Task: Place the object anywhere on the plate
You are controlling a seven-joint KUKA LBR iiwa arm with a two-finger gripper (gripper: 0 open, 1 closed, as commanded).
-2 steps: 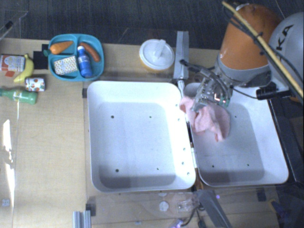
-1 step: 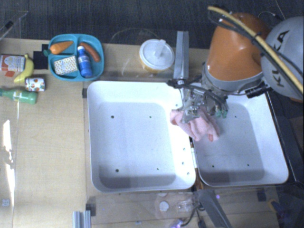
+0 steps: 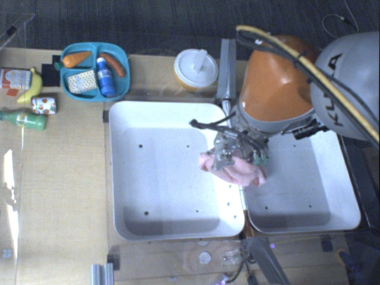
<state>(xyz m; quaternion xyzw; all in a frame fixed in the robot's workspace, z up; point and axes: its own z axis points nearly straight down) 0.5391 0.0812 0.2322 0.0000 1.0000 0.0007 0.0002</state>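
From the camera view, the gripper sits low over the middle wall where the two white bins meet. Right under it is a pink cloth, bunched up and lying across that wall, partly in the left bin and partly in the right bin. The gripper touches or nearly touches the top of the cloth, but I cannot tell how it is set or if it has the cloth.

The cloth looks soft, light and floppy. It will bend and hang down when lifted, and a loose end could catch on the bin wall. A good place to grab is a thick fold near the middle, so it does not slip out.

The big orange and grey arm covers the top part of the right bin. A blue divided plate with toy food sits on the surface at the far left, well apart from the cloth. A round white lid lies behind the bins.
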